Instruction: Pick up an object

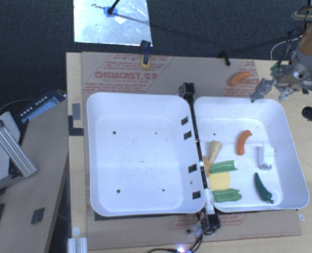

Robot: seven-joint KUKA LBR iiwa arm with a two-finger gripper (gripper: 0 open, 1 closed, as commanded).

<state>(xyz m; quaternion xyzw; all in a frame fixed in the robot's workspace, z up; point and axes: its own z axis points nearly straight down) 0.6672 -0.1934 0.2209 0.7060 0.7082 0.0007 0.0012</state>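
We see the worktop carrying two bins. The right bin gathers every candidate within reach: orange sausage, green pieces, yellow slice. At upper right the tool hangs over its rim, prongs spread, pinching nothing.

The grey arm with its orange band is cut off by the right edge, so only its wrist end shows. Its gripper is too small and blurred to read. At the left edge, a slanted metal rail runs out of frame.
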